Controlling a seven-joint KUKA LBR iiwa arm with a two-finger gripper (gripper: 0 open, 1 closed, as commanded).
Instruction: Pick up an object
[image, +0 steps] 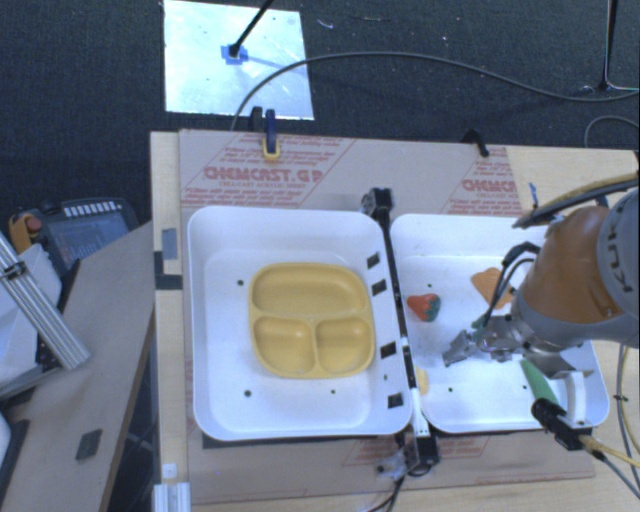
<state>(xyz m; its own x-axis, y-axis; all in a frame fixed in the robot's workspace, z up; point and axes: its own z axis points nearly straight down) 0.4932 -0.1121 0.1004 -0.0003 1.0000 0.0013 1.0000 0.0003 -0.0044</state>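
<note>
Camera view: gripper (462, 349) low in the right bin (440, 405), fingers apart, holding nothing. Strawberry toy (424, 306) lies just left and far of it, near the divider. Judged light, rigid, smooth; grasp across its rounded body.

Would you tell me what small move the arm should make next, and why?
Probably shift the gripper up-left toward the red-and-green object in the right bin: it lies apart from the gripper, nothing shows between the fingertips, and it is the nearest thing.
</note>
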